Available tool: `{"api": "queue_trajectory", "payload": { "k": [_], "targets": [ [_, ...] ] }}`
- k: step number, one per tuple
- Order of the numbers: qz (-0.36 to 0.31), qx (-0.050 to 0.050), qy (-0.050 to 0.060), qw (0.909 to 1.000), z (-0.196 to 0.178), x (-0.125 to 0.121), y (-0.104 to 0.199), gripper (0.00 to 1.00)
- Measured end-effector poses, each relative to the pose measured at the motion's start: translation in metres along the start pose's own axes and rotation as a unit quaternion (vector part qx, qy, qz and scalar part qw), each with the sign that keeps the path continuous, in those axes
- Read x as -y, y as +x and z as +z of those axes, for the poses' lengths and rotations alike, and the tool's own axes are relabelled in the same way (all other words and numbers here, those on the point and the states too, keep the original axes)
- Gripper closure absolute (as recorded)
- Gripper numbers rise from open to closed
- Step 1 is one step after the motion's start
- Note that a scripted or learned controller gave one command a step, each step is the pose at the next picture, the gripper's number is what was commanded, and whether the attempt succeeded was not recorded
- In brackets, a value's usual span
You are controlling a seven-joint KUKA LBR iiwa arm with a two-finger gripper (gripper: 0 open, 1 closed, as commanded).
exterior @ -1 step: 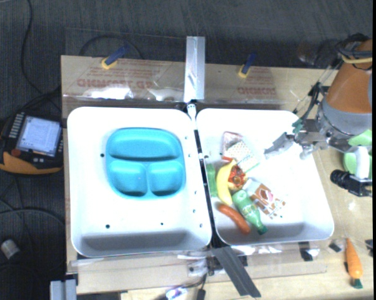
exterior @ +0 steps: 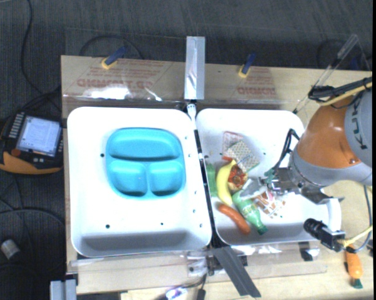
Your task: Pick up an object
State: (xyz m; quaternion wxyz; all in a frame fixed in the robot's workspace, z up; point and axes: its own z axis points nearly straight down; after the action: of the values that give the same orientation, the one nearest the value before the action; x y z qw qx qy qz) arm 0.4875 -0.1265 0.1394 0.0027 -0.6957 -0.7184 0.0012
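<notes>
The right white bin (exterior: 257,120) holds a heap of small items. Among them are a yellow banana (exterior: 223,184), a green bottle (exterior: 249,210), an orange carrot (exterior: 235,218), a grey patterned packet (exterior: 241,150) and a red-and-white wrapper (exterior: 267,202). My gripper (exterior: 272,183) reaches in from the right, low over the right side of the heap, just above the wrapper and right of the banana. The orange wrist band (exterior: 325,145) sits behind it. Nothing visibly hangs from the gripper.
The left white bin (exterior: 88,230) carries a blue three-compartment tray (exterior: 145,161). A metal divider (exterior: 195,74) rises between the bins at the back. A handheld screen device (exterior: 32,139) lies off the bench at left. Cables run along the right edge.
</notes>
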Motion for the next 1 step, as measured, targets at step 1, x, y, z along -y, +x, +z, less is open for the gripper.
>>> {"api": "queue_trajectory", "payload": {
  "k": [1],
  "targets": [
    [0.011,0.006,-0.013,0.9998,0.0476,-0.0184,-0.0104,0.00]
  ]
}}
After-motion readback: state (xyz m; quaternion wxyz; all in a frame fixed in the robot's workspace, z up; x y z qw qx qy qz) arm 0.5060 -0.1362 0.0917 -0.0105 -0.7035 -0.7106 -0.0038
